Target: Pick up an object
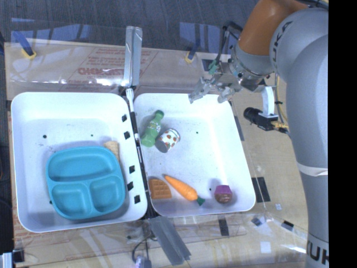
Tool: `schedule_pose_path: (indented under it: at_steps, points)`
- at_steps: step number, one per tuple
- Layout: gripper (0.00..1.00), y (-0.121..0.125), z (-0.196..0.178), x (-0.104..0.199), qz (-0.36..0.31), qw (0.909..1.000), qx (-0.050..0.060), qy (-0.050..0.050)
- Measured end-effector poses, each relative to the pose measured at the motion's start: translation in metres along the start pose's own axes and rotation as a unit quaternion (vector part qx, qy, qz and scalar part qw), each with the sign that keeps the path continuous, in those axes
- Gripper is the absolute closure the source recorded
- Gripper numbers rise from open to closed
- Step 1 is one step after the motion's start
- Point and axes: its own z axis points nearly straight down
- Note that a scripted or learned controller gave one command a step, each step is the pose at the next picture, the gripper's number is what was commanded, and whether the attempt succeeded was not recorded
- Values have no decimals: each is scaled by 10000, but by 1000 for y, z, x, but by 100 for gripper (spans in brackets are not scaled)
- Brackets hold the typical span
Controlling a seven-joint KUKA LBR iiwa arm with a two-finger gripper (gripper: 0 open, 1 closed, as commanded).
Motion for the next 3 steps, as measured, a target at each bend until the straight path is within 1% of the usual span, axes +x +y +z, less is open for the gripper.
schedule_pose_path:
  at_steps: [1, 2, 3]
  points:
    - [0, -40, 140, 35, -377, 9993, -2, -3]
    - [0, -109, 145, 41, -873, 9962, -4, 2]
    - [100, -108, 134, 39, -892, 9960, -12, -6]
